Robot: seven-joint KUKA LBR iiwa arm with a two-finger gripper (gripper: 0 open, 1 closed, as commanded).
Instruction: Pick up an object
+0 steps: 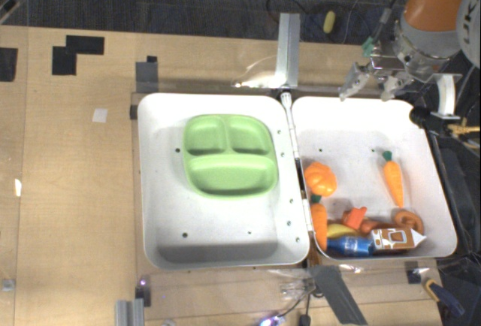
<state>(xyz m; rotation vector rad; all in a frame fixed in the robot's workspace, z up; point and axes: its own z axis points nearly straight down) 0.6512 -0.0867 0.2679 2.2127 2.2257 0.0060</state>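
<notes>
My gripper [370, 85] hangs open over the far edge of the right bin [353, 129], with nothing between its fingers. The toy food lies well below it in the view. An orange pumpkin-like piece [321, 178] sits by the bin's left wall. A carrot [392, 176] lies toward the right side. Along the near wall are a second carrot [319, 221], a blue bottle [351, 245], a small carton [394, 239], a pretzel-like piece [408, 220] and some red and yellow pieces.
The left bin [158, 189] holds a green divided plate [228, 154]. A metal post [288, 46] stands behind the divider between the two bins. Cables and dark gear crowd the bench to the right of the right bin.
</notes>
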